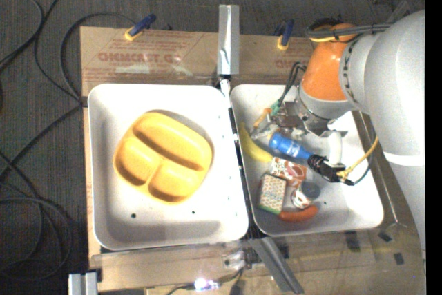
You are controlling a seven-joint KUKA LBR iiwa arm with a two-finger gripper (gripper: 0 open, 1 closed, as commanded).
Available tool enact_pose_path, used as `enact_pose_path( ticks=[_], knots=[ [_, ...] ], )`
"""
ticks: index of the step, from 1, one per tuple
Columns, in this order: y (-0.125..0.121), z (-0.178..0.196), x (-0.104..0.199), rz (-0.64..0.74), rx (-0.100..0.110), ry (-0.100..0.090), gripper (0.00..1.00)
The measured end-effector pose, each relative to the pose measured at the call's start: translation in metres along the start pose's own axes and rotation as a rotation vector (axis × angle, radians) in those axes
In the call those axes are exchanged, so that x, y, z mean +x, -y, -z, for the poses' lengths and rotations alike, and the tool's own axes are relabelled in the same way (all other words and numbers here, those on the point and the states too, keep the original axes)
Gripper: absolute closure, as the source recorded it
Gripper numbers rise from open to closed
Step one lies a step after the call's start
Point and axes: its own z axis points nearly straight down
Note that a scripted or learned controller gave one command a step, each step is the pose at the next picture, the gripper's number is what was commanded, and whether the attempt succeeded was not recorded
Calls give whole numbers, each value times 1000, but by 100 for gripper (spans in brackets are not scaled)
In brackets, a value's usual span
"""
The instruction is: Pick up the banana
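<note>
overhead, two white bins point(97, 148) – cardboard point(159, 59) beneath.

Two shallow white bins: the left bin point(97, 169) and the right bin point(366, 207). One yellow divided plate point(164, 156). One banana point(250, 146). One blue bottle point(288, 146). One patterned carton point(273, 192). One red sausage point(299, 215). Two blue-and-yellow clamps, one upper left point(139, 27), one upper middle point(284, 35).
</note>
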Motion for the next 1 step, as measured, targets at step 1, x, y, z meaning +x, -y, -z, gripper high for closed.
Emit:
enact_pose_path(
  ticks=[1],
  knots=[
    [0, 0, 0, 0, 0, 0, 0]
  ],
)
